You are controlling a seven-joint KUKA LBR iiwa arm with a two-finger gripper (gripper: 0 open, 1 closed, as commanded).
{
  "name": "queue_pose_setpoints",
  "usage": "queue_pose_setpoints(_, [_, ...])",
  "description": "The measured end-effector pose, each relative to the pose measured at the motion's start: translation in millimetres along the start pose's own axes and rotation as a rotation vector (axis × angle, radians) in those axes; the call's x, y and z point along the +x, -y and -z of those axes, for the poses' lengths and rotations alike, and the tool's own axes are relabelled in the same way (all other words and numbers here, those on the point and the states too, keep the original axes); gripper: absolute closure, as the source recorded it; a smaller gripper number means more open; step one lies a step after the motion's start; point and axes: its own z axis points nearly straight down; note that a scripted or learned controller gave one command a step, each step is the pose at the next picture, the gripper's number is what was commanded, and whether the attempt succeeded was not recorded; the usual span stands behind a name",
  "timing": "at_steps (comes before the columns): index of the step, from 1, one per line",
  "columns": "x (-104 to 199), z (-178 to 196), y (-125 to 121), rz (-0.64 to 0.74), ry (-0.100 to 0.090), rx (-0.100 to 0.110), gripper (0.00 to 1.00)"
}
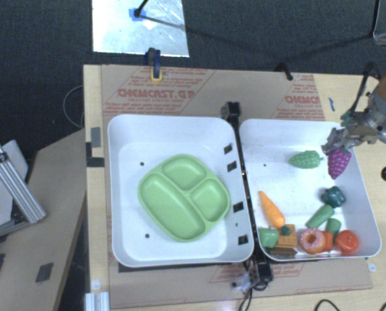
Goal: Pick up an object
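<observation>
Gripper (pixel 339 141) hung over the purple toy grapes (pixel 337 161), right of the green toy.
I couldn't tell its state; I judged the grapes light, stiff, bumpy, best pinched across the middle.

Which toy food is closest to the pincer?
The purple grapes, right under the pincer. The other toys lie farther away in the right bin.

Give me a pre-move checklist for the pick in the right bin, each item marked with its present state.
1. End effector over the right bin: ok.
2. Purple grapes directly beneath it, touching or nearly so: ok.
3. Grapes actually clamped: cannot tell.
4. Grapes apart from the green leafy piece: ok.
5. Other toys, carrot and donut, away from the grasp spot: ok.
6. Green plate in the left bin, out of the path: ok.
</observation>
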Motion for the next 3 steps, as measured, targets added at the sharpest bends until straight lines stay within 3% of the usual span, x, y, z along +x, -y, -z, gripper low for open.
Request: queue_pose_setpoints(3, [142.2,7.3,-15.1,0.004,-0.003,0.003,1.0])
